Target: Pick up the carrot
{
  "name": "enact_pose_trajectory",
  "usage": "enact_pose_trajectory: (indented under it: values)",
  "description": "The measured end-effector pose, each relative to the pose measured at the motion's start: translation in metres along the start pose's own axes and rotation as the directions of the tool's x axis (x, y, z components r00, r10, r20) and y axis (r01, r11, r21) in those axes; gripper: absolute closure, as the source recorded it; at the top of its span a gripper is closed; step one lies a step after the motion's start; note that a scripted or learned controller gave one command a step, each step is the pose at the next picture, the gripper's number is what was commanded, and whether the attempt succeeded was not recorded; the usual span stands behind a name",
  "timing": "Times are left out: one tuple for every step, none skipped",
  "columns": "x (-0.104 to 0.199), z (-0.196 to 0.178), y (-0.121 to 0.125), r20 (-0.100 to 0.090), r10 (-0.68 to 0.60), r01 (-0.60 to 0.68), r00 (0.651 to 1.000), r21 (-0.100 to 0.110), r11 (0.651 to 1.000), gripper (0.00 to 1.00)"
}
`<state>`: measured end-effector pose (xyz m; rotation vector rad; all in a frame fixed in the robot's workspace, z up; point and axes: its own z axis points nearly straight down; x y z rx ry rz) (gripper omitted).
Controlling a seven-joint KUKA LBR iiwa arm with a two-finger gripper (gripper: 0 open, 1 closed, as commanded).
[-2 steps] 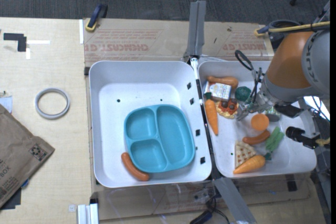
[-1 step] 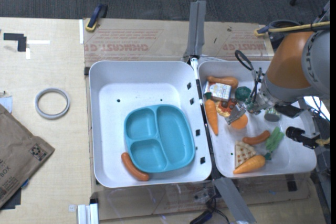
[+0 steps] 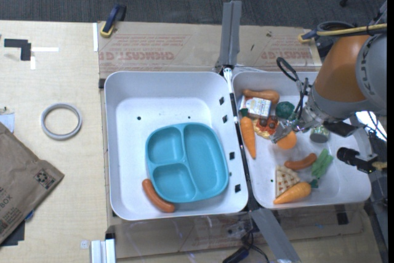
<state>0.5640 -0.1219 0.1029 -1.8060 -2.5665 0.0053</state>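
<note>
Carrot lies left of gripper in rt bin; grip state can't tell

tray in left bin

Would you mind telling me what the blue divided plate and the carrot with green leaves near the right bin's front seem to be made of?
The blue three-compartment plate looks like moulded plastic: uniform colour, rounded ridges, soft sheen. The orange carrot with green leaves seems a plastic toy: flat, saturated colour and a smooth surface, though its small size leaves this open.
</note>
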Motion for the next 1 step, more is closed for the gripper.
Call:
enact_pose_trajectory:
  values:
    - [0.0340, -0.0865, 0.0589, 0.002, 0.223, -0.223, 0.975, -0.001, 0.975, 1.00]
